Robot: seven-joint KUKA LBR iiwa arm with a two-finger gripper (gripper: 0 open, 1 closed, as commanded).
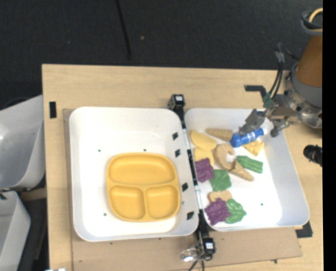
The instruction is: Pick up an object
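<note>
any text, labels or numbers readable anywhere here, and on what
None can be read.
The yellow tray in the left bin is plain, with no print.
The toy food pieces in the right bin carry no lettering.
The black clips between the bins are too small to show any marking.

Pale wooden bench top (pixel 117 86) stands on dark, near-black floor (pixel 100 21). White moulded plastic unit (pixel 13 145) sits at the bench's left edge.

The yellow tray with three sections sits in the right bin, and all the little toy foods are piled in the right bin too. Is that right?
Not quite. The camera view shows the yellow tray in the left bin, not the right one. The toy foods are indeed piled in the right bin.
</note>
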